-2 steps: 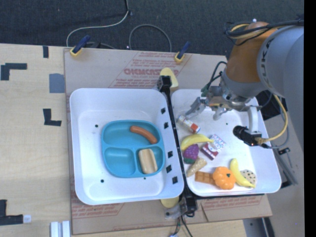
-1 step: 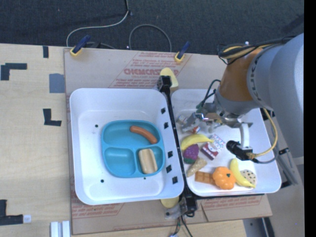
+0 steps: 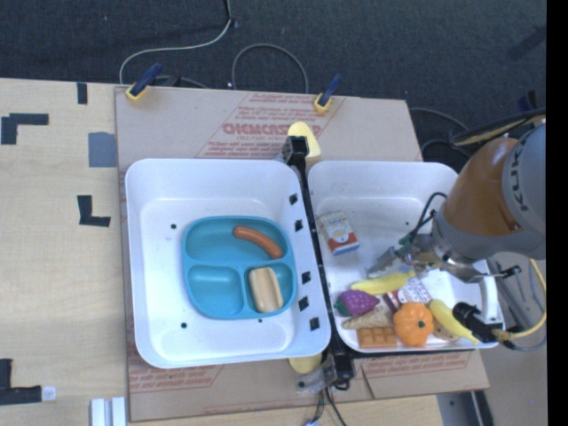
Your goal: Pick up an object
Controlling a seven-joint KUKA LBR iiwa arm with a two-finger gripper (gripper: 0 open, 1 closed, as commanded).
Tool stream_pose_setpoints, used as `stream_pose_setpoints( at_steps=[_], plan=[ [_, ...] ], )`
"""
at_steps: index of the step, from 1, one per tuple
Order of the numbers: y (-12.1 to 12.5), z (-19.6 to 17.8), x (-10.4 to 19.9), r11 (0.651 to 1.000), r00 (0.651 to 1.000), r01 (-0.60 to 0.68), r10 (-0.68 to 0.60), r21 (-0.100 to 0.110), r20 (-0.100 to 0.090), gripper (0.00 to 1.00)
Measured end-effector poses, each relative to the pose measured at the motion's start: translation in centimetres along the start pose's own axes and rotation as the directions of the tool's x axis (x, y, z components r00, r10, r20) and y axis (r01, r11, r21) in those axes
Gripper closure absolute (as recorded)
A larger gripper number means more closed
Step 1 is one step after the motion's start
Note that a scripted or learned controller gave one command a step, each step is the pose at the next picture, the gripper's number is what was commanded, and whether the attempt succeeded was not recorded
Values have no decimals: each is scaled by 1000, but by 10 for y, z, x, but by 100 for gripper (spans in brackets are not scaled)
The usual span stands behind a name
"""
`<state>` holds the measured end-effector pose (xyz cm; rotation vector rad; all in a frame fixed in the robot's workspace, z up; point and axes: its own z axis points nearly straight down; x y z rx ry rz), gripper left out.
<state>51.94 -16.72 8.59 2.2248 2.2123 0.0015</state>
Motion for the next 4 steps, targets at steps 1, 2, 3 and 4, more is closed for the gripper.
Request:
stream_pose_setpoints(
  at_steps=[1,2,3,4],
  plan=[
    [50,-1,-48,1000,1000,7,-7,-1,-1,0],
    [105,-1,35,1000,1000,14,-14,-3,1,0],
    [40,-2,-20,1000,1000,3,-3,-4,0,0],
    [41,-1,-55,1000,1000,7,-7,-3,-1,0]
  ],
)
